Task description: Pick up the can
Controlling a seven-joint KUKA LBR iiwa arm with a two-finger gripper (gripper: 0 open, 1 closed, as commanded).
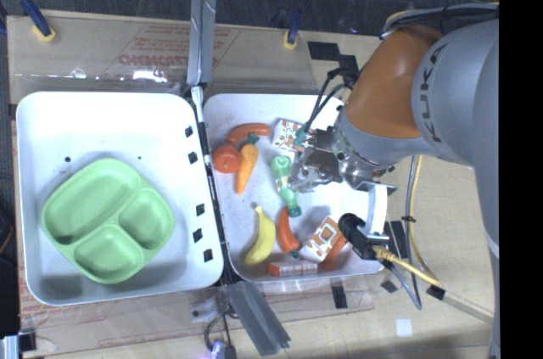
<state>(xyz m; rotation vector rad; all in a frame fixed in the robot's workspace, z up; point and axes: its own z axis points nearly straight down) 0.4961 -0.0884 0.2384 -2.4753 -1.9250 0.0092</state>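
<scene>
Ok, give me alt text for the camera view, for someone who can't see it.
A grey and orange robot arm reaches from the right over the right bin, its gripper above toy food: a carrot, a banana, a green bottle and an orange-and-white can. The left bin holds a green divided plate.

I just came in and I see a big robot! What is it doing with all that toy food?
The grey and orange robot arm is reaching into the right bin, which holds toy food: a carrot, a banana and a green bottle. Its gripper hangs low right beside the bottle. It is supposed to pick up a can, but nothing looks lifted yet. The left bin holds a green divided plate.
</scene>
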